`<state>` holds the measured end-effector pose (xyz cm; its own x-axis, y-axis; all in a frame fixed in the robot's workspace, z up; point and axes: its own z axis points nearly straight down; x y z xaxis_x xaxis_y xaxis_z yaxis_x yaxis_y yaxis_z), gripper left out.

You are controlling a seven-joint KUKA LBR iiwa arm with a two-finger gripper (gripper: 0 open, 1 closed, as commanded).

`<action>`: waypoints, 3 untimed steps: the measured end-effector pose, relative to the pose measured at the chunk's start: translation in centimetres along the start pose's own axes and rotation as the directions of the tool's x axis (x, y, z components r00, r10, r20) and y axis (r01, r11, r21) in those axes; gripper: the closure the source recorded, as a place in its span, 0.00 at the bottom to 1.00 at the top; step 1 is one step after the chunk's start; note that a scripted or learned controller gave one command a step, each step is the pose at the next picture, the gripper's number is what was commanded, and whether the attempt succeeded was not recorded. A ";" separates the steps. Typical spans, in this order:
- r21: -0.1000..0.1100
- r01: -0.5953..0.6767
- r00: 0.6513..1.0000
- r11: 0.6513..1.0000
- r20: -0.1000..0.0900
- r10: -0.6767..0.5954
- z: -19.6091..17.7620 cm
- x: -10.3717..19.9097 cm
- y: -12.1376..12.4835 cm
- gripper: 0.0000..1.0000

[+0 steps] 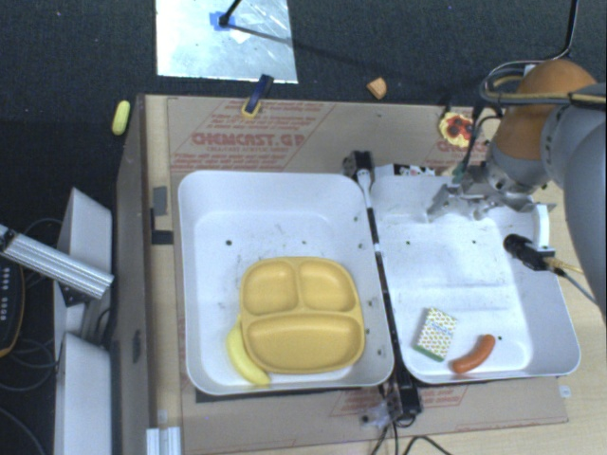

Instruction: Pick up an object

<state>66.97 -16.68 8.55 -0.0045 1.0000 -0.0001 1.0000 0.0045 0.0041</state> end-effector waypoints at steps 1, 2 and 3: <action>0.001 -0.003 1.000 1.000 0.002 0.003 -1.6 -3.9 -3.2 0.00; 0.003 -0.001 1.000 1.000 -0.001 0.001 0.1 3.4 -6.0 0.00; 0.000 0.000 1.000 1.000 -0.001 0.000 0.0 7.8 0.0 0.00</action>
<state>66.95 -8.87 8.52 -0.0045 1.0000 0.0005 1.0000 0.0045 0.0039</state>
